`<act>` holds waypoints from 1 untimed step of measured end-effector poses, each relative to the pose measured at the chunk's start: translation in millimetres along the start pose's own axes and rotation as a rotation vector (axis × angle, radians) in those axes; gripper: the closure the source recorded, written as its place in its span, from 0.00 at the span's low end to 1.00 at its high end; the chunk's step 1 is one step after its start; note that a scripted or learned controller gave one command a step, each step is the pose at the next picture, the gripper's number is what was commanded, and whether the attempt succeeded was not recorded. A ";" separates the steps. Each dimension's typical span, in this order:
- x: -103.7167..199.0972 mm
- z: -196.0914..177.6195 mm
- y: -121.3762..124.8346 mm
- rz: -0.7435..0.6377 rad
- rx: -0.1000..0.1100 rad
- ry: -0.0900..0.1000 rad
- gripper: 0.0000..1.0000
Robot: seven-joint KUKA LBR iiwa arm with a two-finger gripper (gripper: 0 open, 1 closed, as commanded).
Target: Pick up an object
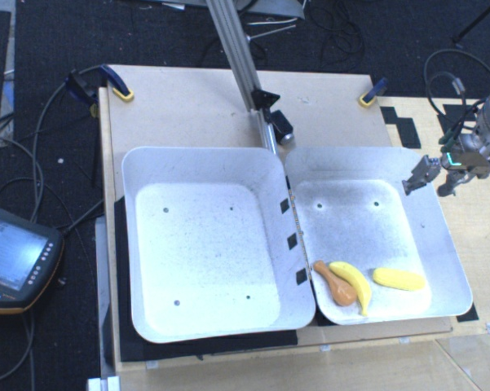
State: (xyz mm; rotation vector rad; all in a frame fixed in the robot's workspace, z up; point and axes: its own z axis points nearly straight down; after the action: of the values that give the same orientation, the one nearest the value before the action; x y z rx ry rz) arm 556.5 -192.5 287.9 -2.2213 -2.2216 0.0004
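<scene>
Look to the right edge of the camera view: your hand [434,182] hangs over the outer rim of the right bin [428,218], its two dark fingers [417,176] spread apart with nothing between them. Only the wrist end of the arm shows above it.

The things to pick all lie in the near part of that right bin. A yellow banana [352,281] sits close to the bin's near-left corner, crossing over an orange spoon-shaped toy [335,284] and touching it. Just to the right, apart from those two, lies a yellow lemon-like piece [399,279]. All three are well away from the hand, nearer to you than it is.

The left bin [204,247] sits edge to edge with the right one on the tabletop [196,104]. A handheld control pendant [15,257] rests on the floor at the far left.
</scene>
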 end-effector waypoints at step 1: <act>0.0 0.0 0.0 0.000 0.000 0.000 0.00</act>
State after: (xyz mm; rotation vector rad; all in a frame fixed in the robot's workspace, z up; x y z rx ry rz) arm 556.5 -192.5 287.9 -2.2212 -2.2216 0.0004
